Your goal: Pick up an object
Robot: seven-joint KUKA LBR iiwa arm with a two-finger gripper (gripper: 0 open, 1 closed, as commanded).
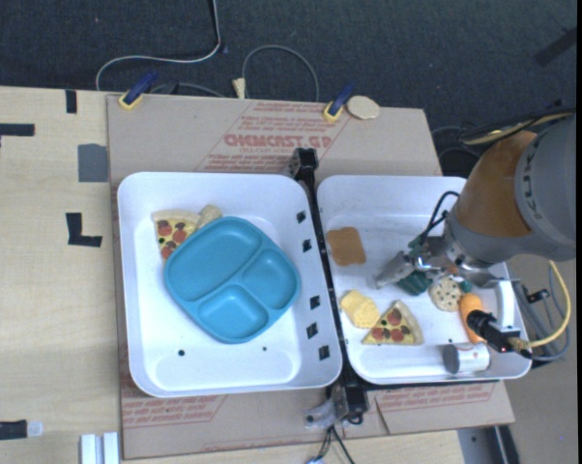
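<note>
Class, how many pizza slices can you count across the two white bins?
2. One pizza slice lies in the left bin, partly under the blue plate. The other pizza slice lies in the right bin. More may be hidden under the plate.

A blue divided plate (232,278) lies in a white bin (136,259) (pizza slice (394,326) red-dotted yellow).

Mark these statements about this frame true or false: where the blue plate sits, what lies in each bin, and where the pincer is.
1. The blue divided plate lies in the left bin. True.
2. A pizza slice lies in the right bin. True.
3. The pincer is over the left bin. False: it is over the right bin.
4. The brown square piece rests on the blue plate. False: it lies on the right bin's floor.
5. Another pizza slice is partly under the plate. True.
</note>
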